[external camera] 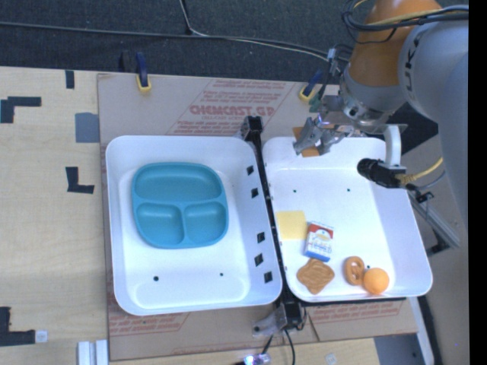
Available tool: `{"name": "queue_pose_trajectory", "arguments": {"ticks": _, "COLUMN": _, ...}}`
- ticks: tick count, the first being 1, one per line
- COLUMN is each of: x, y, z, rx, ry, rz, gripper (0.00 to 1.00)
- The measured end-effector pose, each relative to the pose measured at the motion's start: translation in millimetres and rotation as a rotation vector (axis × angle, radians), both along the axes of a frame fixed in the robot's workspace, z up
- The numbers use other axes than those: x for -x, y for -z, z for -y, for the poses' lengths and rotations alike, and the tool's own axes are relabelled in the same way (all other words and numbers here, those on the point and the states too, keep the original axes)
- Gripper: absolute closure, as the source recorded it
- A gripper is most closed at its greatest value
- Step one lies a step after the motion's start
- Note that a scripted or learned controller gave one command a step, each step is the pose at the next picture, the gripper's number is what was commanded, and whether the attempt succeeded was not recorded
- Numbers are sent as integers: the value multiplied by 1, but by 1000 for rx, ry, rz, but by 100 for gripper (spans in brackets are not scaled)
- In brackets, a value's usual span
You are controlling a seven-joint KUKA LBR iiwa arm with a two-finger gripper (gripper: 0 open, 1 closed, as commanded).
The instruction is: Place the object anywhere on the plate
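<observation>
Two shallow white bins sit side by side on the bench, the left bin holding a blue plate with three compartments, the right bin holding the loose items. The gripper hangs over the far left corner of the right bin, up by the rim, with the grey arm and its orange band reaching in from the right. Between the fingers there is a small orange-brown object, just poking out below the tips; the fingers look closed in around it, though they are small and dark at this angle, so I cannot make out exactly how wide they stand. That object is up off the bin floor, well apart from the plate, with the divider between the bins lying between them. Down at the near side of the right bin lie a yellow square, a small red, white and blue carton, a brown cracker-like piece, a pretzel and an orange ball, the last two touching
</observation>
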State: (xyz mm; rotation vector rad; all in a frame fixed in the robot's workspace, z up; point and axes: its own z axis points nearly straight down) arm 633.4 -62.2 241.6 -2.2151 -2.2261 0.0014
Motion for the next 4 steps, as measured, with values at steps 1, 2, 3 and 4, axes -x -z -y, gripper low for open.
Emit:
{"name": "queue_pose_trajectory", "arguments": {"ticks": 1, "x": 12, "y": -2, "z": -59, "rx": -1, "ry": -2, "rz": -1, "gripper": 100}}
{"name": "queue_pose_trajectory", "arguments": {"ticks": 2, "x": 12, "y": -5, "z": -112, "rx": -1, "ry": -2, "rz": 0, "gripper": 100}}
{"name": "queue_pose_trajectory", "arguments": {"ticks": 3, "x": 22, "y": -2, "z": -159, "rx": -1, "ry": -1, "rz": -1, "gripper": 100}}
{"name": "queue_pose_trajectory", "arguments": {"ticks": 4, "x": 27, "y": 3, "z": -213, "rx": 0, "ry": -1, "rz": -1, "gripper": 100}}
